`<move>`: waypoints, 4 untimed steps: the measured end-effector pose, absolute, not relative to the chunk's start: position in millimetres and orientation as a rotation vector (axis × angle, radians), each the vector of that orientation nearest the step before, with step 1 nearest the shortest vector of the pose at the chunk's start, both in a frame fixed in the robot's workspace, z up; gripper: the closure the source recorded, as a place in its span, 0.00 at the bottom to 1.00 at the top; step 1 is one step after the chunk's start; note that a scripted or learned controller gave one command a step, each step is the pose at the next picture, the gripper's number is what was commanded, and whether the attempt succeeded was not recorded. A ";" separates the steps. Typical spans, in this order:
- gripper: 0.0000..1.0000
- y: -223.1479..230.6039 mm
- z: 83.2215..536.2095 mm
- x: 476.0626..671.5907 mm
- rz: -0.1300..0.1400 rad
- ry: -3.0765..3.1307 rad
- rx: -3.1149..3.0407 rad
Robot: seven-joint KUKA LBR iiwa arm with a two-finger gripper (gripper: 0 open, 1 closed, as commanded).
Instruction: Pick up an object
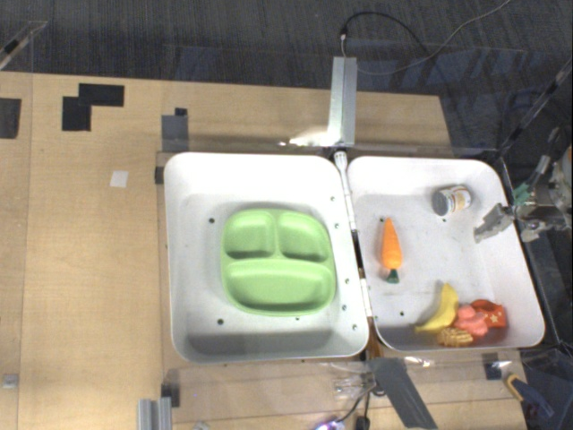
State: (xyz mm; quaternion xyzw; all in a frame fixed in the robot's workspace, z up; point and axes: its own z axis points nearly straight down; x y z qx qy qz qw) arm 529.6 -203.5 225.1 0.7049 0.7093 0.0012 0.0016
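Camera view, from above at a slant. I see two white bins side by side on the wooden bench.

The left bin holds a green divided tray, three compartments, lying flat near the middle of the bin floor. I see nothing in its compartments.

The right bin holds the loose objects. A toy carrot, orange with a small green end toward the near side, lies left of centre, not far from the wall shared with the left bin. A small can, lying on its side with a grey end showing, sits toward the far right of the bin floor. In the near right corner I count a cluster: a yellow banana, curved, with a red lumpy item just beside it on the right and a small orange-tan piece touching the banana's near end. I cannot tell what the red and tan pieces are.

The gripper comes in at the right edge of the right bin, its grey fingertip end over the bin's right side, between the can and the near-corner cluster and apart from both. Nothing is between its fingers that I can make out. Open or clenched: I cannot tell from this angle, as the fingers blur into one grey shape.

Cables trail across the dark floor beyond the bench.
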 end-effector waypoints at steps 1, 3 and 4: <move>0.00 -118.9 131.4 539.7 0.004 2.180 2.260; 0.00 -171.1 89.9 588.0 0.009 2.329 2.088; 0.00 -202.7 89.6 661.8 0.010 2.325 2.101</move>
